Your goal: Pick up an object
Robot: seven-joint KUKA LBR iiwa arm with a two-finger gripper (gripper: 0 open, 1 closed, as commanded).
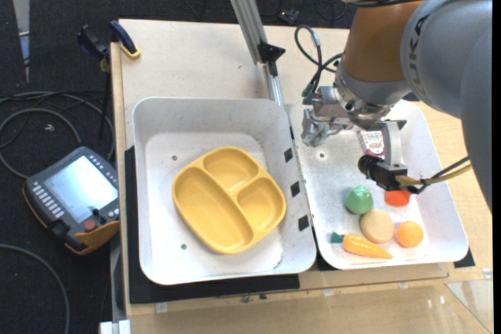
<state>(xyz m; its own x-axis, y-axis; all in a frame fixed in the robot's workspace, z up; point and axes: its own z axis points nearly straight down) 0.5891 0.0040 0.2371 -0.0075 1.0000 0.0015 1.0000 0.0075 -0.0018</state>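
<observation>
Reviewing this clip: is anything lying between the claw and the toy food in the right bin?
Nothing visible does. The claw hangs over the far left part of the right bin. The green ball, beige piece and carrot lie nearer the camera, with bare bin floor between.

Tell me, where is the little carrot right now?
In the camera view, the carrot lies in the right bin, close to that bin's bottom edge, just below the beige ball and left of the orange ball.
</observation>
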